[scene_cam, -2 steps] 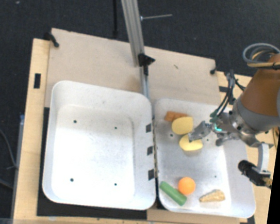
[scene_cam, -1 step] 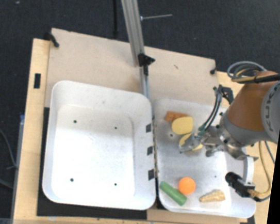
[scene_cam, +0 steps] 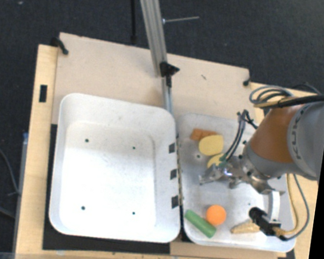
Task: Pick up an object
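Bench: pale wooden board carrying two shallow white plastic bins side by side, seen from above at a slant.

Arm: grey, with an orange band above the wrist, reaching in from the right over the right-hand bin.

Pincer: metal two-finger part low over the floor of the right-hand bin, pointing toward the divide between the bins. Too small and cluttered to tell how far it is parted; nothing can be made out between its tips.

Contents of the right-hand bin, placed by the pincer:
- Pale yellow rounded piece, just beyond the pincer toward the back rim.
- Orange-brown block, touching the yellow piece on its far side, partly covered by it.
- Small yellow-green bit, right beside the pincer, close to or touching it; I cannot tell which.
- Small orange ball, nearer the front rim than the pincer, apart from it.
- Green cylinder, lying flat just beside the ball toward the front corner.
- Tan wedge-shaped piece, near the front rim on the arm's side of the ball, next to a black fitting.

Left-hand bin: white, well apart from the pincer, across the divide.

Grey metal rail: slanting across the back of the bench, beyond the bins.
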Action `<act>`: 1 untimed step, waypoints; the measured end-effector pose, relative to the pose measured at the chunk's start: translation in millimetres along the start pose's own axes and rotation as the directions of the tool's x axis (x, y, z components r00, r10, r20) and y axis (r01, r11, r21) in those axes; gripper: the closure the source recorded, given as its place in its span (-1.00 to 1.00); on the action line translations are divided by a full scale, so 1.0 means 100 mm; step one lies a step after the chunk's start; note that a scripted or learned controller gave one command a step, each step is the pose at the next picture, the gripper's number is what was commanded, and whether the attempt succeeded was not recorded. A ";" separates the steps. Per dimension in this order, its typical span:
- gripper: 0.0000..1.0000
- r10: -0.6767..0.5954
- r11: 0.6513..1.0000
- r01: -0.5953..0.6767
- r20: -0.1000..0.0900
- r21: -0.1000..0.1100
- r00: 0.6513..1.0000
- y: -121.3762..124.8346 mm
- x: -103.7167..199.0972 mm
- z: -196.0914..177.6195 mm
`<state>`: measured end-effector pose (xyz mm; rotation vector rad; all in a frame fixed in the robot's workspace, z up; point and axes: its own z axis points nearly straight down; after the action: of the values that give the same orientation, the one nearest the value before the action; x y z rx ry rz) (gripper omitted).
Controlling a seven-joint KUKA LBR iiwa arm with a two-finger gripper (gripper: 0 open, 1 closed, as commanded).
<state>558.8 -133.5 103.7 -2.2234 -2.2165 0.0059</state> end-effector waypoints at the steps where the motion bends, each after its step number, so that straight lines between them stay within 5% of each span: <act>1: 1.00 0.008 1.000 -0.008 0.000 -0.008 1.000 0.02 -0.01 -0.14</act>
<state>560.6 -134.4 117.9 -2.2363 -2.2110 -0.0034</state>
